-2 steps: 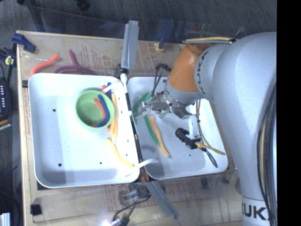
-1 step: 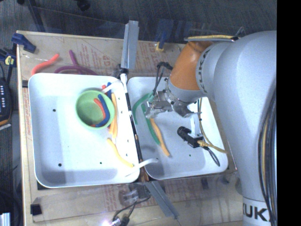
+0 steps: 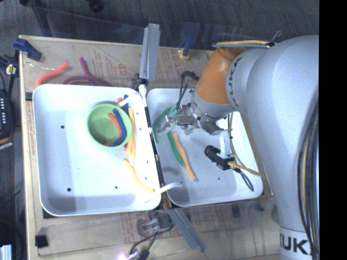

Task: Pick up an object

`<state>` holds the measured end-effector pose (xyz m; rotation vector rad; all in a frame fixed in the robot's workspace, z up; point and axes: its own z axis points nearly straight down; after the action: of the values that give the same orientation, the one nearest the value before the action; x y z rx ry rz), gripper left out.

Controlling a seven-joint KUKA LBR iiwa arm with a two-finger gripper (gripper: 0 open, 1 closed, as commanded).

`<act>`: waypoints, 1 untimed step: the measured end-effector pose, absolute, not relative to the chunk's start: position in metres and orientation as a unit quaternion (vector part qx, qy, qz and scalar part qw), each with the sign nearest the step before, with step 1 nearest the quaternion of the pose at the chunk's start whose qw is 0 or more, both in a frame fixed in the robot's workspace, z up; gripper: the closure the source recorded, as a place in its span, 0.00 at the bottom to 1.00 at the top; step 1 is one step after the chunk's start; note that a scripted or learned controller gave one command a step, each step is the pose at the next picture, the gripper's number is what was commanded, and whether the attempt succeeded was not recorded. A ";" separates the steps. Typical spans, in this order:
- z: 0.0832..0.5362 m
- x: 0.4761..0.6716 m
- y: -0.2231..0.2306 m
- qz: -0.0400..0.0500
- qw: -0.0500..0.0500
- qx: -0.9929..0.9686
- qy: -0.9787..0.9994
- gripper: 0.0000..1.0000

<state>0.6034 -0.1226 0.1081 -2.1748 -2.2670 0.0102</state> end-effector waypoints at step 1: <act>0.091 0.547 -0.120 0.001 0.001 -0.683 -0.730 0.00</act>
<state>0.5466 -0.1197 0.0914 -2.1456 -2.2917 0.0046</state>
